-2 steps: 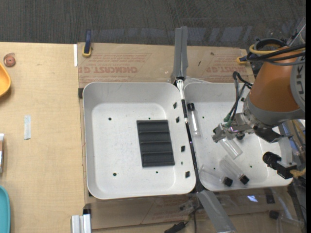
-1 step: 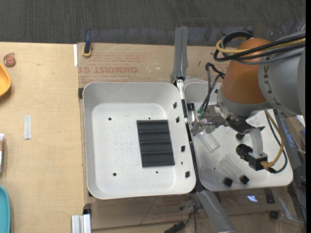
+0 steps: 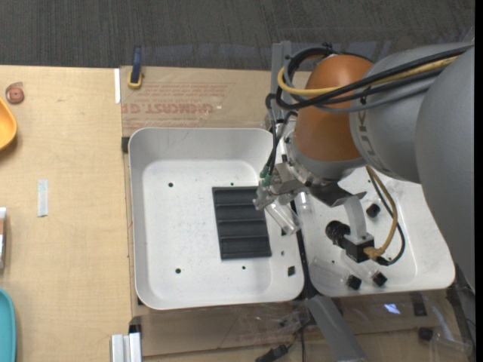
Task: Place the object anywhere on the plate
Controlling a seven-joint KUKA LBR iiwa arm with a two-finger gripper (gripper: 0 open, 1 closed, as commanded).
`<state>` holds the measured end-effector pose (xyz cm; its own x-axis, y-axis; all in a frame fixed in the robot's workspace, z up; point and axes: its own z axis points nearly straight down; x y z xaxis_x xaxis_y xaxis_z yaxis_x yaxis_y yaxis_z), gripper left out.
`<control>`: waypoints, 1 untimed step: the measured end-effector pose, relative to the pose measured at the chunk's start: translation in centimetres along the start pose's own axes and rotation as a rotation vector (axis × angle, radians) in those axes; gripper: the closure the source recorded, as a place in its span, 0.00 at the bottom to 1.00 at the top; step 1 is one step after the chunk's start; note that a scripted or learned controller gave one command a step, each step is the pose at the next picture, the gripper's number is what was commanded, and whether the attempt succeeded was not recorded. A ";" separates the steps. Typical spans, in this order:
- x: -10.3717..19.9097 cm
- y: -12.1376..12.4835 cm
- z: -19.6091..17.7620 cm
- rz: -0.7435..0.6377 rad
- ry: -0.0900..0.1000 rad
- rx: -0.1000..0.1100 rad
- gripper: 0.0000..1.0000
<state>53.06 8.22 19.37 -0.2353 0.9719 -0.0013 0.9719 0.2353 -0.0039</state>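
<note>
A black ribbed rectangular plate [image 3: 241, 222] lies flat in the middle of the left white bin [image 3: 162, 202], a little right of centre. My gripper [image 3: 275, 206] hangs over the plate's upper right corner, close to the wall between the two bins. The grey arm with its orange band [image 3: 332, 108] reaches in from the right and hides much of the right bin [image 3: 426, 266]. I see no loose object on the plate or between the gripper's tips; the wrist blocks the view there.
Brown cardboard [image 3: 177, 100] lies behind the left bin, with a yellow clamp [image 3: 134, 78] at its corner. On the wooden bench to the left are a yellow item [image 3: 4, 127], a small reddish disc [image 3: 13, 93] and a teal item [image 3: 6, 326]. Black cables and fittings [image 3: 355, 240] hang under the wrist.
</note>
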 end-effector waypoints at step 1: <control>5.1 1.3 -2.5 -0.283 -0.001 -0.002 1.00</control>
<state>53.11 13.51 21.91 -0.4972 0.8676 -0.0011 0.8676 0.4972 -0.0026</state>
